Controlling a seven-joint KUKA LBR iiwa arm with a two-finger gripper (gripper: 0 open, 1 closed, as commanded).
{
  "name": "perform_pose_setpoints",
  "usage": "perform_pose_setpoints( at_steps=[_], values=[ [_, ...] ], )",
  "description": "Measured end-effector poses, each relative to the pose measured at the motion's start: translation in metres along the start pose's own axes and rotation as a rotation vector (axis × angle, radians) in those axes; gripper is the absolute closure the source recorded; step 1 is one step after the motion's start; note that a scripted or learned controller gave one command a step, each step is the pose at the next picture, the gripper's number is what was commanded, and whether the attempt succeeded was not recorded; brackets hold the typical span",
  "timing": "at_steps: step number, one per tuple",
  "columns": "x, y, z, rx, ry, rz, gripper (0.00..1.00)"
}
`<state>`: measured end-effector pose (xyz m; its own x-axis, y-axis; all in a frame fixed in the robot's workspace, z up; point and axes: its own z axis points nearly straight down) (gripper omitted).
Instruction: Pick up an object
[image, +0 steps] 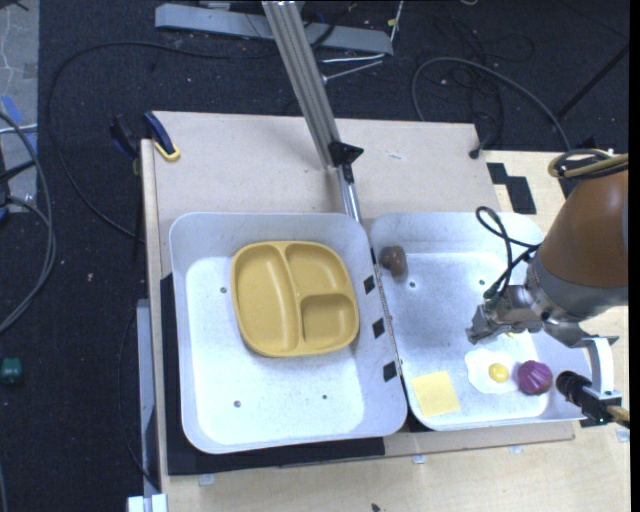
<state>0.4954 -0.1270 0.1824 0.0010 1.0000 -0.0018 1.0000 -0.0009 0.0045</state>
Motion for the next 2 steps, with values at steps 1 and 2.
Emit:
perform_pose_setpoints(
  at_steps=[1, 2],
  values=[
    [-0.007, 0.005, -0.046, 0.001, 0.000, -0.003, 1.00],
    [-0.007, 0.007, -0.098, 0.000, 0.000, -0.004, 1.00]
  ],
)
